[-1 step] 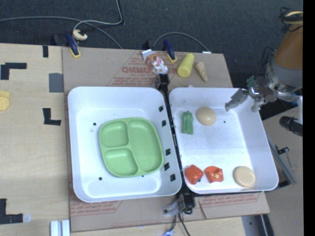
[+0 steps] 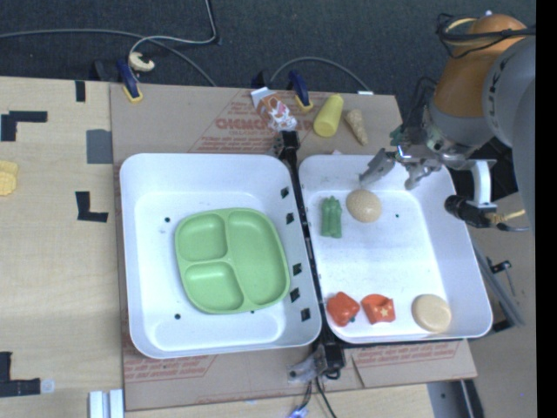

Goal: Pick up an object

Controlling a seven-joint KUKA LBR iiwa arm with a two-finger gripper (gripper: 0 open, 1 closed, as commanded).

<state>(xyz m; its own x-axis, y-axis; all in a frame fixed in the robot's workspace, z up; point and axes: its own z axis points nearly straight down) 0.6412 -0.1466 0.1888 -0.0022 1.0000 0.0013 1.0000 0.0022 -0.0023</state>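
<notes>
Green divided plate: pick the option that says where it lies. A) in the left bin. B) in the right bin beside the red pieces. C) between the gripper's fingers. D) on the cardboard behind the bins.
A: the green divided plate lies flat on the floor of the left bin, while the gripper hangs over the far edge of the right bin.

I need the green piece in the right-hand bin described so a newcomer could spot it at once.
Start at the right bin, the one without the divided green plate. Along its left wall, toward the far end, lies a small green vegetable, beside a round tan ball. It is the bin's only green item, and elongated; its neighbours are tan or red.
</notes>
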